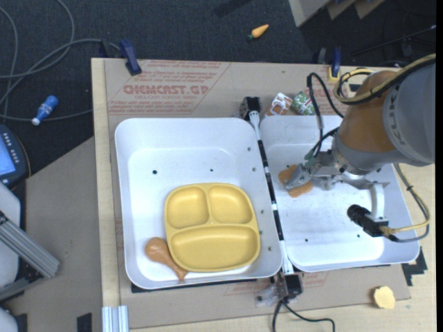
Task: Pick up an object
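Two white bins, left (131, 185) and right (332, 247), are set on a cardboard sheet (173, 85) printed "CHEMCAST GP", over dark carpet (138, 12). The gripper (302, 178) is lowered onto an orange piece (289, 180) in the right bin. Whether the claw is clamped cannot be told.

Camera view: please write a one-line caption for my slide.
The arm's tool sits low over an orange piece in the right bin; a yellow divided tray fills the left bin.
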You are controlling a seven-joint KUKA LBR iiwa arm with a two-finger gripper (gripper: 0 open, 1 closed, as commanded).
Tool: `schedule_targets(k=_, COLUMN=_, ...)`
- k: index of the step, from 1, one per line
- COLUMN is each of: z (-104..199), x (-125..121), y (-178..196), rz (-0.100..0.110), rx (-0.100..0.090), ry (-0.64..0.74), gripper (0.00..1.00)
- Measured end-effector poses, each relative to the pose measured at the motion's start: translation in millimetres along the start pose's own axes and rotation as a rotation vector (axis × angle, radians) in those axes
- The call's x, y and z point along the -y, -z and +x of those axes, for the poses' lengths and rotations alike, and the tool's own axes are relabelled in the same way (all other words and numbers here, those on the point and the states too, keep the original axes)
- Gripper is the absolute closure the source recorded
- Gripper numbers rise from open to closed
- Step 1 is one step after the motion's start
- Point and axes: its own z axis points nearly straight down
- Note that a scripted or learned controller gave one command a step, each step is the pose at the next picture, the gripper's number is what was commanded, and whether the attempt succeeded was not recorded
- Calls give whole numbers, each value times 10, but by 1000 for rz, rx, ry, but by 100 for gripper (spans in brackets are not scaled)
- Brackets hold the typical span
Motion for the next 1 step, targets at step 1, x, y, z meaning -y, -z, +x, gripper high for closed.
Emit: schedule_targets(k=1, z=78, x=-357, y=-1, rz=-8, rx=2, ry=5, gripper=0)
